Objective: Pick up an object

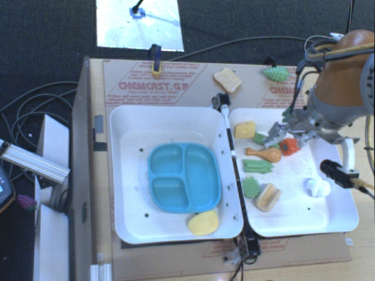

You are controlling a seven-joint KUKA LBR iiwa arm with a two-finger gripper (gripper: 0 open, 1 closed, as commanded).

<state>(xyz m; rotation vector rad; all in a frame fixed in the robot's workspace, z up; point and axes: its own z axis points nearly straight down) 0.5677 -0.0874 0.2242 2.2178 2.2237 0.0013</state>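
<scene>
Hovering low in the right bin (pixel 345 215), the gripper (pixel 280 132) sat beside the tomato (pixel 289 147); nothing looked lifted yet, and its grip state couldn't be told.

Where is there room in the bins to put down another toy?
Bare floor lies in the right bin below the white piece, and around the blue tray in the left bin. It's crowded by the gripper.

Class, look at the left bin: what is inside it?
The left bin holds a blue divided tray and a yellow piece at its near edge. The bin floor under the tray is covered.
</scene>
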